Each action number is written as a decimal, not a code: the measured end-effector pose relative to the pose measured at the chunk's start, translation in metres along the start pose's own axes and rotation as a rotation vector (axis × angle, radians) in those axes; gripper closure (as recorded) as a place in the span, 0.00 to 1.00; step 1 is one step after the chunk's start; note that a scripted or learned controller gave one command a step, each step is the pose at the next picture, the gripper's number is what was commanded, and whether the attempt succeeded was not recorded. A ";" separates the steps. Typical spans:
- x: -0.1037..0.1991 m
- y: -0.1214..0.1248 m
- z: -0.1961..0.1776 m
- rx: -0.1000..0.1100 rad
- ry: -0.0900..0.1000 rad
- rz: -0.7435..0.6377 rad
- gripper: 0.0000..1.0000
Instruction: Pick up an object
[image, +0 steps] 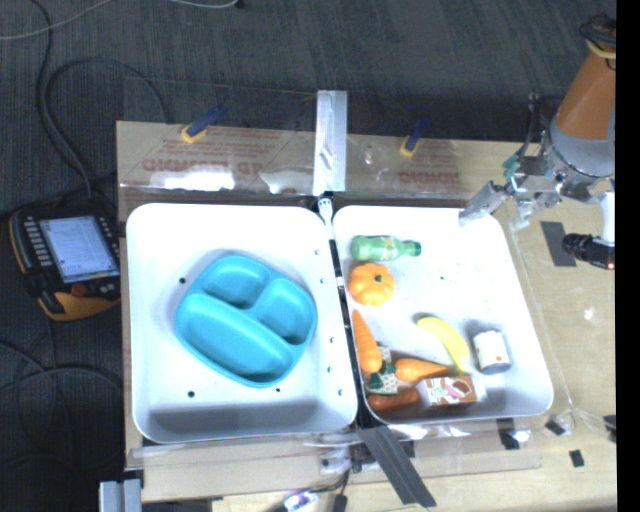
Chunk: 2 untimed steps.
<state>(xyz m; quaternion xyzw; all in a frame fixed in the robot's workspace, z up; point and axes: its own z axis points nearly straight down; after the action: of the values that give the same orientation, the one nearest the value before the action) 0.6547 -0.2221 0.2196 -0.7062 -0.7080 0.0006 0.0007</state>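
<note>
Banana (445, 338), yellow and curved, in right bin (520, 300); tool (478, 208) state unclear.

You've got a blue divided tray (247, 317) in a white bin (150, 330); green bottle (384, 248), orange pumpkin (371, 284), yellow banana (445, 339), orange carrots (366, 343) next door.

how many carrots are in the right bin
2. One carrot lies along the right bin's left wall; the other carrot lies near the front, beside the carton. More may be hidden underneath.
</note>
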 end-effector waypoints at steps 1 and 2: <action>0.029 -0.039 0.078 0.001 -0.001 -0.109 0.00; 0.020 -0.046 -0.009 -0.001 -0.003 0.017 0.00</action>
<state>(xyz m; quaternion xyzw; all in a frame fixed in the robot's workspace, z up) 0.6084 -0.2021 0.2283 -0.7123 -0.7019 0.0015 -0.0006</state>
